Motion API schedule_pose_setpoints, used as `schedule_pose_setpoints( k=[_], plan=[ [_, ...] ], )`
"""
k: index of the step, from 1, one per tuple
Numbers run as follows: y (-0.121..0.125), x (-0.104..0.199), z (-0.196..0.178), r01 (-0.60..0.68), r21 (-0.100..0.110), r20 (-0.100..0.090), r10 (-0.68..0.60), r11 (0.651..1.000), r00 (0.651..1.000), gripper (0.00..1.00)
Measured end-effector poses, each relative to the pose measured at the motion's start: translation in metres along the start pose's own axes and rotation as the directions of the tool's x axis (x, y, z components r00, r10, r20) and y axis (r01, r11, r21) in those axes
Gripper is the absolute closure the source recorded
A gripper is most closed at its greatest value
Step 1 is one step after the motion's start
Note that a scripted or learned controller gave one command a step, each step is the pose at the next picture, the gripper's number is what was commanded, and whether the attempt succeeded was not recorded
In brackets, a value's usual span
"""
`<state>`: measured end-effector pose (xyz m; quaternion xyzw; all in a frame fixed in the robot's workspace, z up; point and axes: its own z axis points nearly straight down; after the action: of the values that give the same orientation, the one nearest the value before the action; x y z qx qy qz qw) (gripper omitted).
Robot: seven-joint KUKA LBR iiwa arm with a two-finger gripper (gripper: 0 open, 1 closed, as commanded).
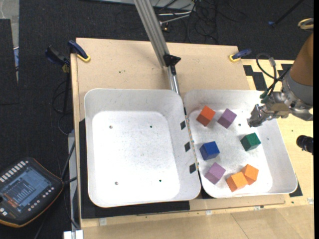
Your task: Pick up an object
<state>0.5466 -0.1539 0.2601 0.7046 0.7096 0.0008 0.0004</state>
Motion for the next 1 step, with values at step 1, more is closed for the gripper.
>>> schedule_pose_setpoints(
  k=[1],
  plan=[
    [0.0081, 0.0438, 0.0004, 0.001, 0.001, -0.001, -0.001, 1.000, 1.000, 1.00]
  ],
)
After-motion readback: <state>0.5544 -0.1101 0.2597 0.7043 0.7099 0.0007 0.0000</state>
